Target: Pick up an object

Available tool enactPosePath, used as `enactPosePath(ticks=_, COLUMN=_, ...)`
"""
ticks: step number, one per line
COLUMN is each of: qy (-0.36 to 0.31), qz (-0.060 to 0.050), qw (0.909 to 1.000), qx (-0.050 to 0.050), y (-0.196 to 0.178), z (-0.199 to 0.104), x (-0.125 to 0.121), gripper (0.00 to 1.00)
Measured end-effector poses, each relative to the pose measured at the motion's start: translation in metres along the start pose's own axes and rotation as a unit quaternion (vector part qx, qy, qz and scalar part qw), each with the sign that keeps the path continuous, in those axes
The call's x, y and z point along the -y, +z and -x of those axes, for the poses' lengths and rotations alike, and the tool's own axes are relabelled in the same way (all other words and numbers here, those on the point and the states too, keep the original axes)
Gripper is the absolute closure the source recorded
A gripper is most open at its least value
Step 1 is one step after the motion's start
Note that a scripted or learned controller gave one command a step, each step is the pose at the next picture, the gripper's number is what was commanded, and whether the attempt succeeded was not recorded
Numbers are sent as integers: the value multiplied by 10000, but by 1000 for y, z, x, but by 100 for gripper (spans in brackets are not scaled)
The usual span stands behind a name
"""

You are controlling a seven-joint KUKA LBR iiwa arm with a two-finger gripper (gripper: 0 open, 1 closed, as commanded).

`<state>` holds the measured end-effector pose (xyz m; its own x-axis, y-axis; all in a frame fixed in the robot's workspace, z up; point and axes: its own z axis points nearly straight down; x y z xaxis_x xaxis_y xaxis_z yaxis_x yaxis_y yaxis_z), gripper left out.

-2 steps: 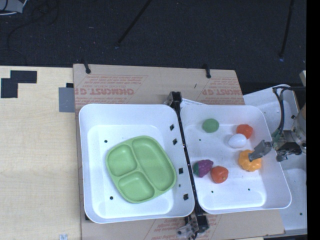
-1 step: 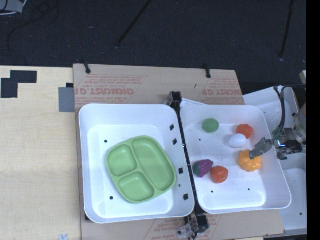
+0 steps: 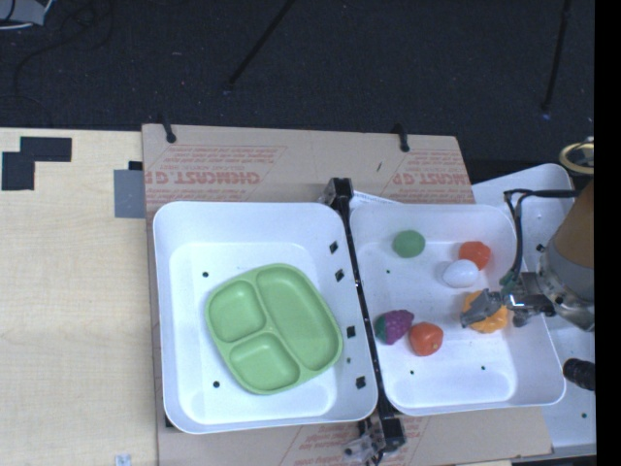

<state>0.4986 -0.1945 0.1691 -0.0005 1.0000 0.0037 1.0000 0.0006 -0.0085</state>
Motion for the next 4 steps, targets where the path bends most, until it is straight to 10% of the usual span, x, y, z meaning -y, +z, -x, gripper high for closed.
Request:
enactPosePath(ticks=2, qy=9, qz=27, qw=10000, qx=12, y=82, z=-4, x=-2, gripper=0)
enactPosePath(ticks=3, qy=25, qz=38, qw=10000, qx=14, y=71, z=-3, x=-3, gripper=100)
enactPosePath(ticks=4, qy=-5, qz=49, qw=10000, qx=18, y=27, z=-8, x=-5, gripper=100)
